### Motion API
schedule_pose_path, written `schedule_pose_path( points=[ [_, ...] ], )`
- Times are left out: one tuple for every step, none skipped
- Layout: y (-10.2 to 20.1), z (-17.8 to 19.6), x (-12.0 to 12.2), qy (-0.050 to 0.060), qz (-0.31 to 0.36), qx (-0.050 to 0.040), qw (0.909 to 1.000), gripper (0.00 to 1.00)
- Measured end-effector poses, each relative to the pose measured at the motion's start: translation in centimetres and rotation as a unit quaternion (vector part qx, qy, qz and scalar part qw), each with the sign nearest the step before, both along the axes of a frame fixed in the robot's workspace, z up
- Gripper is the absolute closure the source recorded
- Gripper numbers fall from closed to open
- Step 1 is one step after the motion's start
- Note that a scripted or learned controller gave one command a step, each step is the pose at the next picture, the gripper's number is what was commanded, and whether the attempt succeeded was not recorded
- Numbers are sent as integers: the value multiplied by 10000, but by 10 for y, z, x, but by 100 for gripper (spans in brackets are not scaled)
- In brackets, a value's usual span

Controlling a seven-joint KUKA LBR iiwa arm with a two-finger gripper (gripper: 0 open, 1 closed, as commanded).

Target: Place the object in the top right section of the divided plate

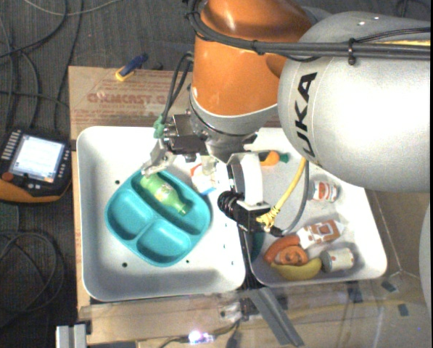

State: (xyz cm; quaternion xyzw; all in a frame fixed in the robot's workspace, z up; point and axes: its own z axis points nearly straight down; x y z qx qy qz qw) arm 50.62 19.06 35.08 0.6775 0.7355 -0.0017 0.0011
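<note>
A teal divided plate [140, 227] lies tilted in the left white bin [93, 267]. A small green bottle-shaped object [165, 192] rests in the plate's upper right section, lying on its side. My gripper [181, 168] hangs just above that section's far edge, under the arm's big orange band [238, 56]. Its two fingers [155, 167] stand apart, open, and nothing is held between them. The green object lies free, just below and between the fingertips.
The right bin [372, 245] holds several items: an orange piece [273, 158], a small red-labelled bottle [323, 191], a packet [321, 232], a can [337, 259], a banana [297, 269]. A yellow cable [292, 194] hangs off the wrist. A teach pendant [31, 164] sits left of the bench.
</note>
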Motion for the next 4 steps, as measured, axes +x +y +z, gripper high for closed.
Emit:
schedule_pose_path(
  points=[
    [1,-154,-24,27,-837,7,9965,0],
    [40,-241,-21,-27,-2704,18,9627,0],
    [39,-257,-14,-116,-5170,87,8559,0],
    [41,-257,-3,-76,-6439,87,7650,0]
  ],
)
